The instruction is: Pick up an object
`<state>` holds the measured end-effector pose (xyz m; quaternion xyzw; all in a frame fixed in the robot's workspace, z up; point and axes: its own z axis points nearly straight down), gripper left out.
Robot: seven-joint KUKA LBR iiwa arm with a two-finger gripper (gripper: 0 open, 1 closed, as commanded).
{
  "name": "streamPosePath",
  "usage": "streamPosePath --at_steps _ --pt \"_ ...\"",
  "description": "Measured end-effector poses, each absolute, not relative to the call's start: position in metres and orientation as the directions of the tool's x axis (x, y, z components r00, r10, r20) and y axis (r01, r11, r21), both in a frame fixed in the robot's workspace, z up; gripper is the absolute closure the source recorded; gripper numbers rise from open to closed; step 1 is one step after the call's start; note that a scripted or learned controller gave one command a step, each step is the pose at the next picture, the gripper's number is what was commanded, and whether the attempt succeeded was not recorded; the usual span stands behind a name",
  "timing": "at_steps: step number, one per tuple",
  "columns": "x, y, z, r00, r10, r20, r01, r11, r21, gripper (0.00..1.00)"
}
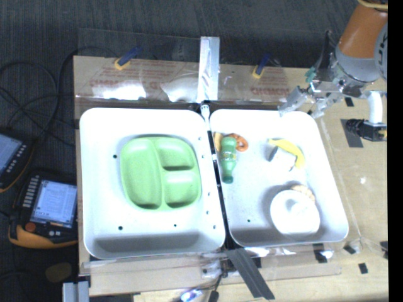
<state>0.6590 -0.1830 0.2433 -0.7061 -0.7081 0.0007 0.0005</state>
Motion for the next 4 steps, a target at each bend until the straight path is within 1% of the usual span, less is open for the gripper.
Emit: streamPosePath --at_steps 1,2,3,4 --pt "0.668 -0.189 0.099 0.003 1.000 -0.003 1.000 -0.003 -0.001 0.00" --pt "0.649 -0.198 0.088 0.101 0.995 -0.001 0.995 -0.101 0.008 0.00" --pt "0.651 -0.197 0.100 0.099 0.995 -0.003 0.995 -0.099 0.011 1.00" --pt "0.666 -0.191 0.090 0.349 0.937 -0.002 0.937 -0.349 0.006 1.00"
